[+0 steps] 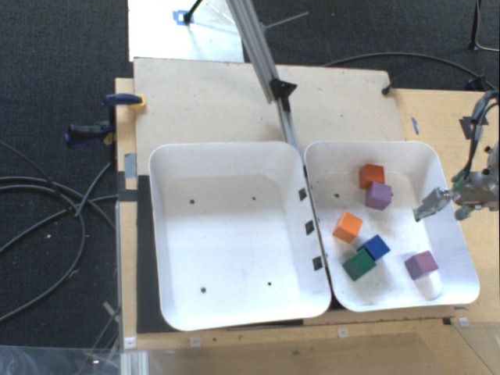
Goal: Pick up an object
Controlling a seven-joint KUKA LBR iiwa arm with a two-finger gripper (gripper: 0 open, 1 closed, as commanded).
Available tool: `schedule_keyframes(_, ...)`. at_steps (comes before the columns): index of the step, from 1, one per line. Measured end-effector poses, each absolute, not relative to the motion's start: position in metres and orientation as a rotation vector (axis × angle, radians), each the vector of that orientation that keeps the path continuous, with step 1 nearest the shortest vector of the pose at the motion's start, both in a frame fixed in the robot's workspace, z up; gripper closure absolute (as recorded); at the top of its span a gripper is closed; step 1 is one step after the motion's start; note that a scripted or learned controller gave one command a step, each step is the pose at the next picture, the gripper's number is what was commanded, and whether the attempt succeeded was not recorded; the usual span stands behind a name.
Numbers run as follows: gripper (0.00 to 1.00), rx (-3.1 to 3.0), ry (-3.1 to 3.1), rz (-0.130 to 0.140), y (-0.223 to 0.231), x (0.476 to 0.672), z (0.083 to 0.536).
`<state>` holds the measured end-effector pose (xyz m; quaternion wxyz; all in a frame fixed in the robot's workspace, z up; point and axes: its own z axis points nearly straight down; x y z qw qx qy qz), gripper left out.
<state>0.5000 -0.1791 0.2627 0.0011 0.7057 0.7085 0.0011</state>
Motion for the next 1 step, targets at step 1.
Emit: schedule_keyframes(1, 0.00, 2.216, 2.229, -0.003, -0.2019, 0.5877, 0.0866)
